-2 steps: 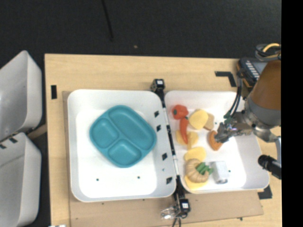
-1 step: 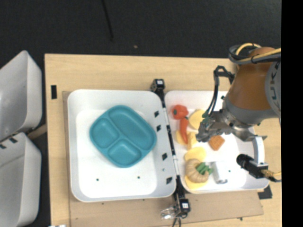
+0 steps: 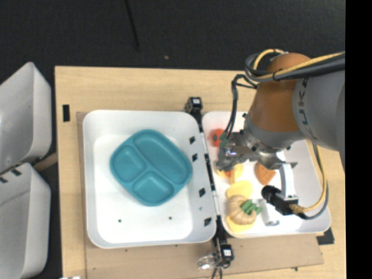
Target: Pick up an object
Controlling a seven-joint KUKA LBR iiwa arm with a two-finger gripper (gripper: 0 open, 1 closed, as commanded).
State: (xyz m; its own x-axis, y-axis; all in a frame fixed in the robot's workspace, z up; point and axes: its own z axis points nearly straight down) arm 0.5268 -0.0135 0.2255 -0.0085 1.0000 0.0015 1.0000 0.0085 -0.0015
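My gripper [image 3: 228,158] hangs low over the left side of the right bin [image 3: 302,225], under the arm's orange band. Its tip sits right above a small orange piece [image 3: 237,170]. A red and green piece [image 3: 217,136] lies just behind it near the bin's left wall. In front of it lie a yellow piece [image 3: 240,189] and a tan ridged object with green on it [image 3: 241,210]. An orange slice-like piece [image 3: 265,174] shows to the right of the gripper, partly hidden by the arm.
The left bin [image 3: 99,225] holds a blue divided plate [image 3: 151,166] at its middle. Black clips line the divider between the bins [image 3: 204,173]. The arm's wrist and cables [image 3: 290,202] cover much of the right bin. White padded shapes stand at the far left.
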